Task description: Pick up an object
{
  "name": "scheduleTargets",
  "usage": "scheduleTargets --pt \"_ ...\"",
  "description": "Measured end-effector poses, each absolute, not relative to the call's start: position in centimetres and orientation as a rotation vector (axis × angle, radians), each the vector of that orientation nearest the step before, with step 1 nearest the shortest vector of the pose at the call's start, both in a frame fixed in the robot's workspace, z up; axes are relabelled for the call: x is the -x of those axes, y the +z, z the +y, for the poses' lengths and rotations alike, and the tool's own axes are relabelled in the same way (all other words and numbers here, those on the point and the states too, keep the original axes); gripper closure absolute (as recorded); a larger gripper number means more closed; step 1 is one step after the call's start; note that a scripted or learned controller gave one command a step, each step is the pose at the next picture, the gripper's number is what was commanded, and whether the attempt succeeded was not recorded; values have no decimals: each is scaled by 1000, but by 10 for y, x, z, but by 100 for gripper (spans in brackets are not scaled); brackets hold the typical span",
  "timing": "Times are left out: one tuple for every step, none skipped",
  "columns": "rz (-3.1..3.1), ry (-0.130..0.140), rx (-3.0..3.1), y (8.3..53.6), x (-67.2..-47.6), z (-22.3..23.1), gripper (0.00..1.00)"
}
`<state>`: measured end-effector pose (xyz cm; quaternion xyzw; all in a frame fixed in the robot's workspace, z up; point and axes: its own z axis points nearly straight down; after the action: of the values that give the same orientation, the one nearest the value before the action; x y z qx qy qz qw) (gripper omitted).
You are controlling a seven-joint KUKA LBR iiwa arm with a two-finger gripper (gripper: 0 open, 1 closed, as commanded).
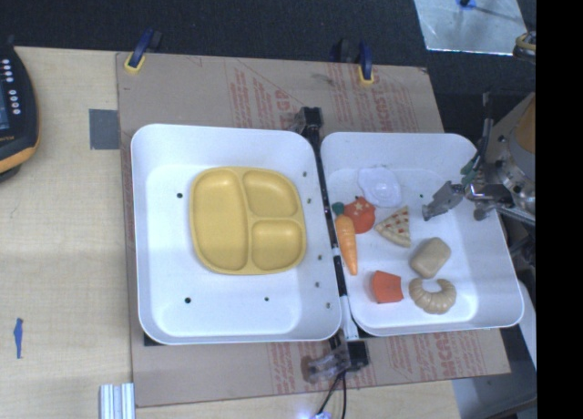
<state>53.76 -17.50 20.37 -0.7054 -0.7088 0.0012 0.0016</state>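
Gripper [444,200], finger state unclear, hovers over the right bin [492,303]; crowded toys risk a missed grasp.

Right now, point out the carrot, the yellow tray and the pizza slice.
carrot [346,238], camera view, middle of its orange body
yellow tray [219,212], camera view, floor of its large compartment
pizza slice [395,226], camera view, centre of the wedge

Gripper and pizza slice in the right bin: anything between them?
No. In the camera view, bare white bin floor separates the gripper from the pizza slice.
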Motion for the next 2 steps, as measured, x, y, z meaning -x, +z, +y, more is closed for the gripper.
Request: scheduleTargets --pt "-2225 3 2215 90 -523 -205 0" --pt "-2226 5 2207 91 -508 -152 0"
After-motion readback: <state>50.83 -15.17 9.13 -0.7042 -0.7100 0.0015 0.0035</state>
